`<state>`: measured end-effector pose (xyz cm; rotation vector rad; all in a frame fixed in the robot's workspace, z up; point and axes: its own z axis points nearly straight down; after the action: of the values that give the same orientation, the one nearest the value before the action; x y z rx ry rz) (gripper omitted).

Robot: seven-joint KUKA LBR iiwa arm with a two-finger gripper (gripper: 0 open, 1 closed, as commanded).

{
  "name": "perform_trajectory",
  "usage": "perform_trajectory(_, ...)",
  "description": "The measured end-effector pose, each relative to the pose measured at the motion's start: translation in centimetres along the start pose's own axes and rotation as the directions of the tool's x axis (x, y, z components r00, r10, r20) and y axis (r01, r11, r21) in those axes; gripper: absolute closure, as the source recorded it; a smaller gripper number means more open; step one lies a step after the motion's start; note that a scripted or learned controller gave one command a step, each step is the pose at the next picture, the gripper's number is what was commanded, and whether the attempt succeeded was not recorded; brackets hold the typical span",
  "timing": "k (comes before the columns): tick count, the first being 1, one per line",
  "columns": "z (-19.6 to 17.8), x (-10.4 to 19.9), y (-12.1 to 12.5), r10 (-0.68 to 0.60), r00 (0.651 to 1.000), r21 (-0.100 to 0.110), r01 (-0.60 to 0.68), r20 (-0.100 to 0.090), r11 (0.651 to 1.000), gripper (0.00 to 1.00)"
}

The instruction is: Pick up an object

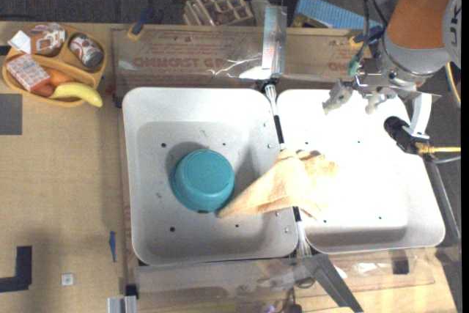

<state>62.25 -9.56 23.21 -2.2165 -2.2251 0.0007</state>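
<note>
**Surfaces on my bench**

I see two smooth white plastic bins, slightly glossy. The teal bowl looks like matt plastic. The tan cloth is soft and wrinkled. The bench looks like matt wood.

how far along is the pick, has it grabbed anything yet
Nothing looks picked yet. The gripper hangs over the back of the right bin with nothing between its fingers. The teal bowl sits in the left bin, and the tan cloth drapes across the divider between both bins. Reaching down, grasping and lifting are all left.
</note>
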Motion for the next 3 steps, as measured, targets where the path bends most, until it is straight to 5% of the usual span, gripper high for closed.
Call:
perform_trajectory(1,13.7,-0.3,-4.5,-0.185,0.983,-0.004,0.185,0.002,0.983,0.0)
perform_trajectory(2,13.7,-0.3,-4.5,-0.185,0.983,-0.004,0.185,0.002,0.983,0.0)
perform_trajectory(3,12.7,-0.5,-4.4,-0.18,0.984,-0.007,0.18,0.003,0.984,1.0)
